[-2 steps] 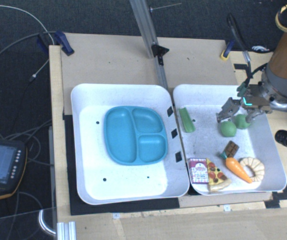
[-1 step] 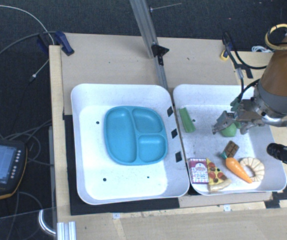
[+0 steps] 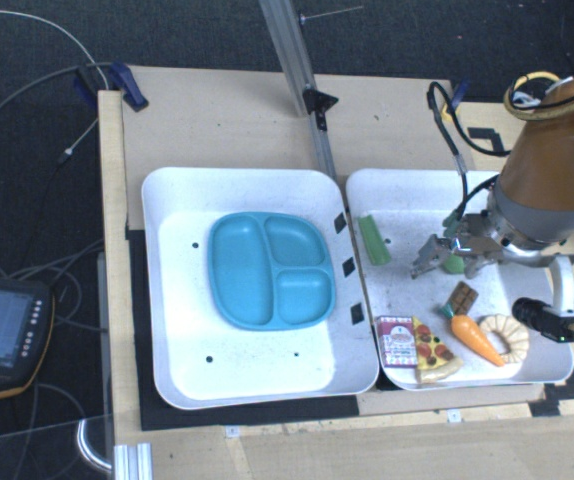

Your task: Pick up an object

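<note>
A grey arm with an orange band reaches in from the right over 2 shallow white bins set side by side on a bench, its gripper [image 3: 447,255] low over the middle of the right bin [image 3: 407,193]. The fingers appear spread, 1 dark tip pointing left toward the bin floor, and nothing is seen between them; a small green thing [image 3: 455,263] lies just under the wrist, partly hidden. The right bin's far half is bare white floor, giving open room behind and to the left of the gripper, while its near edge is crowded. There, from left to right, lie a red and white card packet [image 3: 397,341] against the near rim, a toy pizza slice [image 3: 435,354] touching it, an orange carrot [image 3: 476,337] and a pale ring-shaped pastry [image 3: 507,336] overlapping the carrot's tip. A small brown block [image 3: 461,296] sits just beyond the carrot, near the gripper. A green stick [image 3: 373,240], long and flat with rounded ends, lies well clear of the others near the bin's left wall, running roughly parallel to that wall. The left bin [image 3: 167,268] holds a blue 3-compartment plate [image 3: 270,270] at its centre, with white floor open on all sides of it. A metal pole [image 3: 285,28] slants down to the seam between the 2 bins.
</note>
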`<state>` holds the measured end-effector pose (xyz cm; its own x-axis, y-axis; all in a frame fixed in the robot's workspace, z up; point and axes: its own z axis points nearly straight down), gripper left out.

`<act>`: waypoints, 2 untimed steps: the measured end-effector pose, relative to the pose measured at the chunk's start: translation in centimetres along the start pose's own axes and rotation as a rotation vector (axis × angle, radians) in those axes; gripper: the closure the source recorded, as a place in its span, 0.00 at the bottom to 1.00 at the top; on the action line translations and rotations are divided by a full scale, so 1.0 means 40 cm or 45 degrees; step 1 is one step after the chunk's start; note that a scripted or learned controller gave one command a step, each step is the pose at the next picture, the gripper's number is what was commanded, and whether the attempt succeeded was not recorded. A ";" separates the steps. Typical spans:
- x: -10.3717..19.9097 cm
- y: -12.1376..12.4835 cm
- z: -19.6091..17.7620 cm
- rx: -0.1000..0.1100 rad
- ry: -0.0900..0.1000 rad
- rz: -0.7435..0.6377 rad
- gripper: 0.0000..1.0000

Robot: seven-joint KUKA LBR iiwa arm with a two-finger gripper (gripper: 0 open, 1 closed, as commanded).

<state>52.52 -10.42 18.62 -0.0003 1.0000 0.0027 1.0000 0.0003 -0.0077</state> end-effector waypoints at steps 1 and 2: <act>0.027 -0.011 0.129 0.001 0.001 -0.001 0.00; 0.025 -0.005 0.094 -0.012 -0.001 0.000 1.00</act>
<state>52.28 -9.40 14.88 -0.0001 1.0000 0.0016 1.0000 0.0001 0.0014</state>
